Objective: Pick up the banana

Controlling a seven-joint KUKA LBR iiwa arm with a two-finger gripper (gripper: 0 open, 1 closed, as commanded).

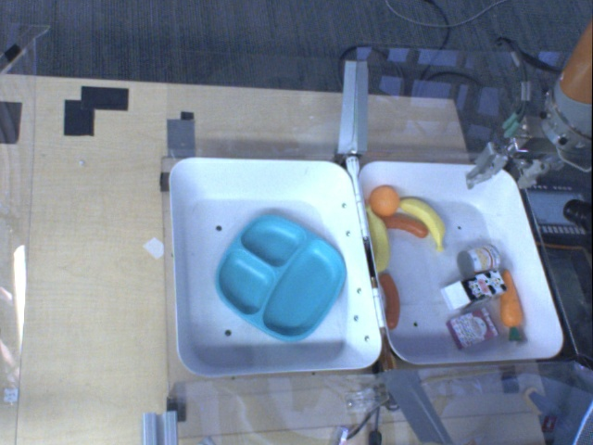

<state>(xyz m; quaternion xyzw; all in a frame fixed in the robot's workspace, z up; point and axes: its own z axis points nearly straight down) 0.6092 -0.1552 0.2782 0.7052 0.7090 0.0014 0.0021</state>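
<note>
Gripper point(500, 160) hovers over the right bin's point(547, 341) far right corner, fingers spread, grasping nothing. Banana point(424, 217) lies in that bin's far left part, beside an orange point(384, 199), with a sausage point(408, 225) across it. A second sausage point(390, 299) sits along the left wall. Carrot point(510, 310) and small cartons point(473, 325) occupy the near right corner. Left bin point(199, 341) carries a blue divided plate point(282, 276).

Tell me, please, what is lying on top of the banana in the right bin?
A reddish sausage lies across the banana, beside an orange. The banana's yellow end curves out to the right; the stretch under the sausage is covered.
</note>
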